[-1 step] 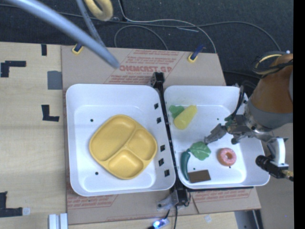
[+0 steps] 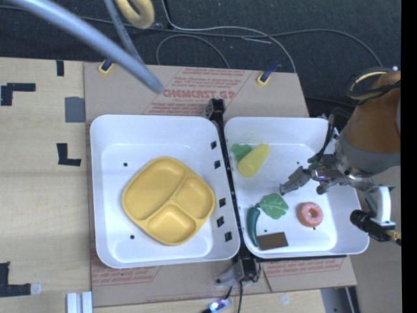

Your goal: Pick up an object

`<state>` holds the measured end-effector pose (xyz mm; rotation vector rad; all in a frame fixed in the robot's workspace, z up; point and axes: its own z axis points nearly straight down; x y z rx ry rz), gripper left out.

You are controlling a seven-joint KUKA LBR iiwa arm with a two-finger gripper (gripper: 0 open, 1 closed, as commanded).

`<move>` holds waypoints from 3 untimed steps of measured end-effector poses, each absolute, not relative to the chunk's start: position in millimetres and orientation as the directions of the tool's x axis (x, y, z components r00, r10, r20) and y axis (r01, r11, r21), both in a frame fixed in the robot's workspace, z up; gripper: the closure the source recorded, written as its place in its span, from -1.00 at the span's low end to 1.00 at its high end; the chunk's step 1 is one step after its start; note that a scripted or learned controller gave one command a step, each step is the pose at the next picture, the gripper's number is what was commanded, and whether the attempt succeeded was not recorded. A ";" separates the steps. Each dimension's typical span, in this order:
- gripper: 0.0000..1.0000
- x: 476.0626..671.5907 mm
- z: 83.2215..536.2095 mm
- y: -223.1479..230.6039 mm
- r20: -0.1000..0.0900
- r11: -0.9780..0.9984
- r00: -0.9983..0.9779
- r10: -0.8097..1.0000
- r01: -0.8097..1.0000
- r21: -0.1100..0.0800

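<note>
- The gripper hangs over the right bin, fingers spread apart with nothing between them; the arm enters from 3 o'clock.
- The step in hand looks like the approach: no object is lifted yet, and the open fingers point toward 8 o'clock.
- Nearest candidates: a pink ring-shaped donut at about 5 o'clock of the fingertips, and a green leafy piece at about 7 o'clock, both near but apart from the fingers.
- Farther out, a yellow corn-like piece with a green end lies at 10 o'clock, and a brown block beside a dark green pod sits near the bin's front wall.
- The next move likely calls for centring over one item, descending, then closing (the donut seems the shortest reach).
- The left bin holds a yellow divided plate.
- Red print on the cardboard behind the bins is too blurred to read with confidence.
</note>
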<state>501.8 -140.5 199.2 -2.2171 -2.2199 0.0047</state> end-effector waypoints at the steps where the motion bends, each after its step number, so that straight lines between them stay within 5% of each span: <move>1: -1.00 499.8 135.3 -132.6 0.002 0.001 -0.001 1.000 1.000 -0.010; 2: -1.00 499.4 81.4 -132.1 0.000 0.002 -0.002 1.000 1.000 -0.004; 3: 1.00 500.0 93.1 -132.7 -0.001 0.001 -0.001 1.000 1.000 -0.003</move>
